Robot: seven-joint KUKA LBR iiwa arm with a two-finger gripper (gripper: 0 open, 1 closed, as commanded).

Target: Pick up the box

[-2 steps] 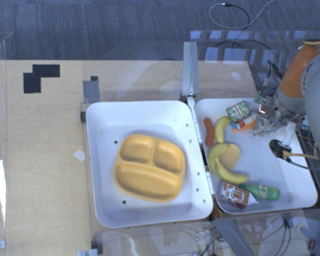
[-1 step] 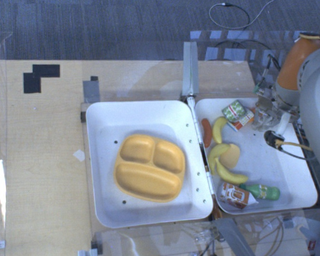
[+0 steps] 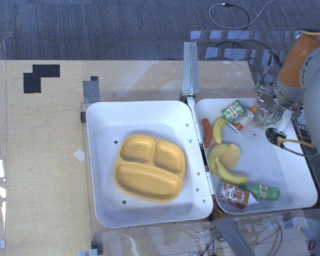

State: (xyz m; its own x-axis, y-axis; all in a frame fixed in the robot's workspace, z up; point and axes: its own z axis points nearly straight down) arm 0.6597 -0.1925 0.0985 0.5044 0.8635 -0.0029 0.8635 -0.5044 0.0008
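Note:
A small box (image 3: 235,114), white with green and red print, lies tilted in the far part of the right bin (image 3: 291,177). My gripper (image 3: 264,114) hangs just to the right of the box, close to its right edge, near the bin's far right corner. Nothing shows between the gripper and the box, and I cannot tell whether they touch.
A second red and white carton (image 3: 236,195) and a green bottle (image 3: 263,191) lie at the right bin's near edge. Bananas (image 3: 223,148) and a sausage (image 3: 206,132) lie along its left side. A yellow divided tray (image 3: 149,166) sits in the left bin (image 3: 102,154).

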